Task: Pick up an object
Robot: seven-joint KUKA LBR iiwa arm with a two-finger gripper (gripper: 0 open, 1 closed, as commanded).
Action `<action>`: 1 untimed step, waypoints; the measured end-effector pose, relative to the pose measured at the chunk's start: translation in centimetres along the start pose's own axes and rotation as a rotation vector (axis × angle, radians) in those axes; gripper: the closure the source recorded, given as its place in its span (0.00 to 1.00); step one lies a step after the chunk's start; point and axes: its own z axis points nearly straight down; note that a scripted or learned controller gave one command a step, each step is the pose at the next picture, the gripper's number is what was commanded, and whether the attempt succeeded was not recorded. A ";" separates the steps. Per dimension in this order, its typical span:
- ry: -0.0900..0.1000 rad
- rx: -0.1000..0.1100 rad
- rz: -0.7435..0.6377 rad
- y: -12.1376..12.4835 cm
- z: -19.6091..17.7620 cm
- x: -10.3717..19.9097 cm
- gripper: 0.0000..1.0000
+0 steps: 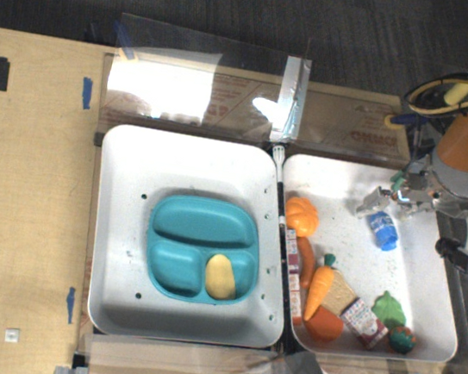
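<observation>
My gripper (pixel 394 203) hangs over the back right part of the right bin (pixel 438 282), below the orange wrist band. It is open, its metal fingers (pixel 372 200) spread apart. A small blue bottle (pixel 383 231) with a pale cap lies just in front of the fingertips, not clamped between them. Further forward in the same bin lie an orange pumpkin-like toy (pixel 301 215), a carrot (pixel 320 286), a tan cracker (pixel 338 296), a printed packet (pixel 362 319) and a green toy (pixel 390 308).
The left bin (pixel 117 208) holds a teal divided tray (pixel 200 238) with a yellow potato-like piece (pixel 220 276) in its front right compartment. A long red packet (pixel 293 273) lies along the wall between the bins. Cables and the arm crowd the right side.
</observation>
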 end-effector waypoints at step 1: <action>-0.001 -0.004 0.000 0.1 -1.1 -0.1 1.00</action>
